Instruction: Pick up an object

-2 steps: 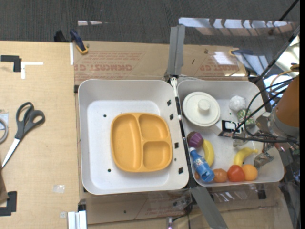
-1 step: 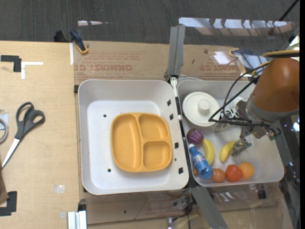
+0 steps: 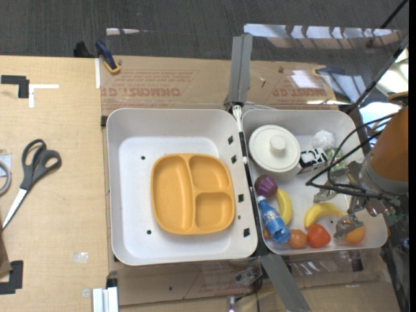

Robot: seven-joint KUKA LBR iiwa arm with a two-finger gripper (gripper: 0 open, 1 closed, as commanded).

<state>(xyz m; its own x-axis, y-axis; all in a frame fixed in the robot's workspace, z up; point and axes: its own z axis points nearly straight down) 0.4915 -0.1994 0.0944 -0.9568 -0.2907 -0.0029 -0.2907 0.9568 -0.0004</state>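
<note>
The pincer [image 3: 351,225] hangs low in the right bin [image 3: 364,119], at the frame's lower right, just beside an orange fruit [image 3: 355,234]; whether it is open or closed I cannot tell. This looks like the reach-in step. Next would come a firm close and a straight lift. The nearby banana [image 3: 323,211] lies with its long axis left-right, curving upward.

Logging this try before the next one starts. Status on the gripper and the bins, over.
Gripper low in right bin, near its front right corner. Banana and orange fruit right beside it, nothing seen held. Yellow tray in left bin.
</note>
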